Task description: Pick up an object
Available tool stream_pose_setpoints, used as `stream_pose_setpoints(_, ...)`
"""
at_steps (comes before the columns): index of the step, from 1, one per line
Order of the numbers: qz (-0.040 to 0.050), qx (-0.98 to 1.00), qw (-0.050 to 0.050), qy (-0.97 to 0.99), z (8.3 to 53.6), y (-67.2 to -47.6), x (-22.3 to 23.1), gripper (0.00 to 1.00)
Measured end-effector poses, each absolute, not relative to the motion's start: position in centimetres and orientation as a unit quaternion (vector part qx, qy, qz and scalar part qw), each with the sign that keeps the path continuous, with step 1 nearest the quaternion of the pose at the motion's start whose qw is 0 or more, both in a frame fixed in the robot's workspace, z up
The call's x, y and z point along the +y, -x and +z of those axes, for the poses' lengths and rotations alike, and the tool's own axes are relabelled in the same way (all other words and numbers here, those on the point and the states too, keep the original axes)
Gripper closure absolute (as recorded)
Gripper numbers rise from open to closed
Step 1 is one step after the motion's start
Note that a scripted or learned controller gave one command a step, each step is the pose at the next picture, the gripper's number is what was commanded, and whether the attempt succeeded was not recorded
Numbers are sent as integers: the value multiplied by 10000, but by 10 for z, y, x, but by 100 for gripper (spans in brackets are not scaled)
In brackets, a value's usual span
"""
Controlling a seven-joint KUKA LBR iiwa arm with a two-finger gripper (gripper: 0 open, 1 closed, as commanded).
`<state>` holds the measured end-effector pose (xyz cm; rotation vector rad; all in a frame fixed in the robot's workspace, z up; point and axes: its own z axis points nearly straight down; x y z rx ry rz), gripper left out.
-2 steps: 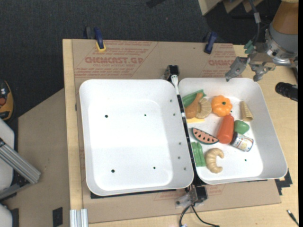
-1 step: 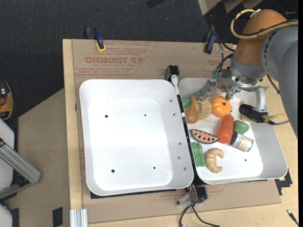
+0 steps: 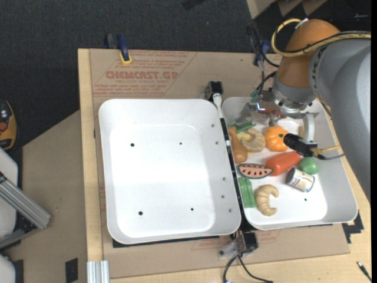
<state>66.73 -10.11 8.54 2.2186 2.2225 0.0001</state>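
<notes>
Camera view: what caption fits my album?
Grey arm's gripper above toy foods, including a tan croissant, in the right white bin.

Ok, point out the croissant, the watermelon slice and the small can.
croissant [image 3: 267, 198]: camera view, middle of its curve.
watermelon slice [image 3: 254, 170]: camera view, red flesh.
small can [image 3: 300, 181]: camera view, its side.

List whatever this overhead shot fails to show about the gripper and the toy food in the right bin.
- Gripper: finger state, hidden under the wrist, camera view.
- Right bin: far right corner, covered by the grey arm.
- Can: label too small to read.
- Green item beside the croissant: identity unclear, lying against the bin wall.
</notes>
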Motion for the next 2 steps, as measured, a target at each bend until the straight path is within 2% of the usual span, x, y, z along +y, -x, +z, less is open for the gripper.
stream_pose_setpoints(1,30,7075,34,-7067,100,-669,-101,100)
stream_pose_setpoints(2,54,7106,30,-7036,192,-669,-8,100)
